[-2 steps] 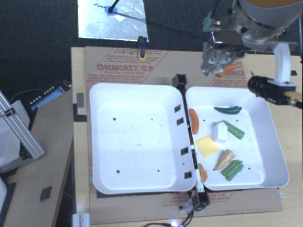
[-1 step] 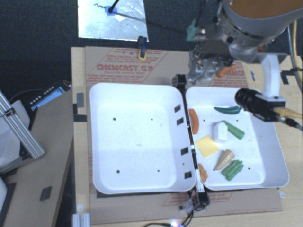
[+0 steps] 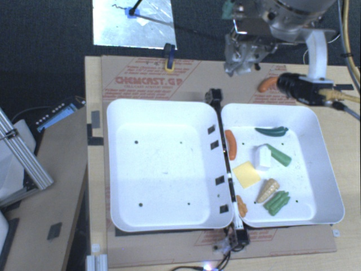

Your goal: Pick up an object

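Note:
The right bin (image 3: 324,151) holds several small things. A dark green pepper (image 3: 272,131) lies near its back, and an orange sausage-like piece (image 3: 230,144) rests against the left wall. In the middle are a white block (image 3: 262,156) touching a green cylinder (image 3: 280,156), and a yellow square slice (image 3: 246,174). Nearer the front lie a corn cob (image 3: 267,190), a green bundle (image 3: 276,202) and a small orange piece (image 3: 241,206). My gripper (image 3: 238,65) hangs high, beyond the back left corner of the right bin, over the cardboard. I see nothing in it.
The left bin (image 3: 121,168) stands beside the right one, with a black clip (image 3: 214,96) at the back of their shared edge. An orange piece (image 3: 267,84) lies on the cardboard behind the right bin. A blue-and-yellow clamp (image 3: 168,58) sits at the cardboard's back edge.

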`<action>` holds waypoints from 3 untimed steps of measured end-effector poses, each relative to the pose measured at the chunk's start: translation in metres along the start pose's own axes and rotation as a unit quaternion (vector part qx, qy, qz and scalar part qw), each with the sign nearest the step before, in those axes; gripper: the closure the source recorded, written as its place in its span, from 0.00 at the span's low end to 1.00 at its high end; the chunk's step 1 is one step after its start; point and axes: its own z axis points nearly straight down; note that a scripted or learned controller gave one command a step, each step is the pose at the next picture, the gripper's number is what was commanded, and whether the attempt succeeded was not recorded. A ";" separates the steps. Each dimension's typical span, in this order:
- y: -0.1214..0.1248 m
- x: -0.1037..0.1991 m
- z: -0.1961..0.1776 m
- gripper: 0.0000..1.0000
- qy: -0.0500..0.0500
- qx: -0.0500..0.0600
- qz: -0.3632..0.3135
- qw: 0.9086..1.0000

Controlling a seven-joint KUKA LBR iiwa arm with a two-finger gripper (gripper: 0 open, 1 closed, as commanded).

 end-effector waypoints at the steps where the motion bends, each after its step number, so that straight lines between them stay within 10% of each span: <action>1: -0.061 0.055 -0.001 1.00 0.002 0.001 -0.006 1.000; 2: 0.005 0.067 0.000 1.00 0.000 0.000 0.000 1.000; 3: -0.061 0.102 -0.001 1.00 0.002 0.002 -0.005 1.000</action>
